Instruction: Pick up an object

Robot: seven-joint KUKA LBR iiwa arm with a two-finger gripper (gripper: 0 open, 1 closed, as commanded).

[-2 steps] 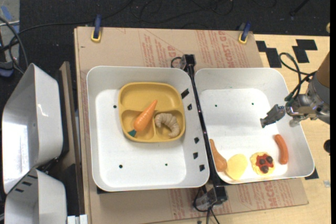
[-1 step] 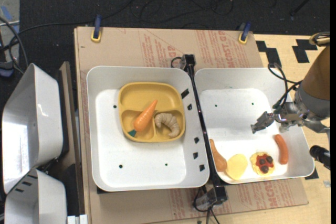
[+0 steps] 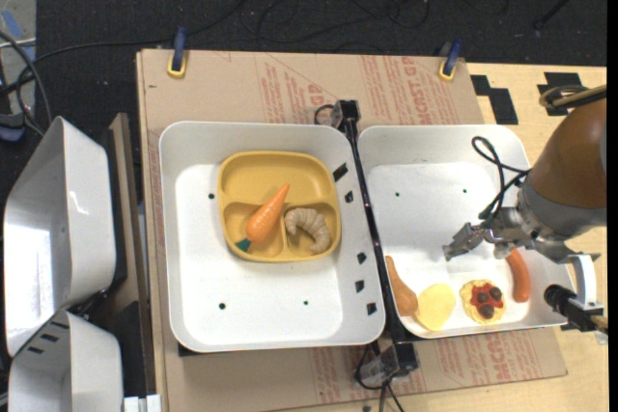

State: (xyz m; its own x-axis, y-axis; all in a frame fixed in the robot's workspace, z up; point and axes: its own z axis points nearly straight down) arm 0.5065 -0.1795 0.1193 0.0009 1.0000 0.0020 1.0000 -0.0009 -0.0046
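My gripper (image 3: 462,242) hangs over the right bin (image 3: 425,159), near its lower middle, and stands open with nothing between its fingers. Just right of it lies a red sausage (image 3: 520,275). Below it, along the bin's front wall, lie a small tart with red and dark topping (image 3: 483,299), a pale yellow round piece (image 3: 435,306) and an orange carrot-like stick (image 3: 400,287). In the left bin (image 3: 193,304) a yellow divided plate (image 3: 237,174) carries an orange carrot (image 3: 266,214) and a beige shrimp (image 3: 310,227).
The grey arm with its orange band (image 3: 579,159) comes in from the right over the right bin's edge. A black cable (image 3: 491,154) loops above the gripper. A black divider (image 3: 357,198) runs between the bins. White containers (image 3: 58,227) stand at the far left.
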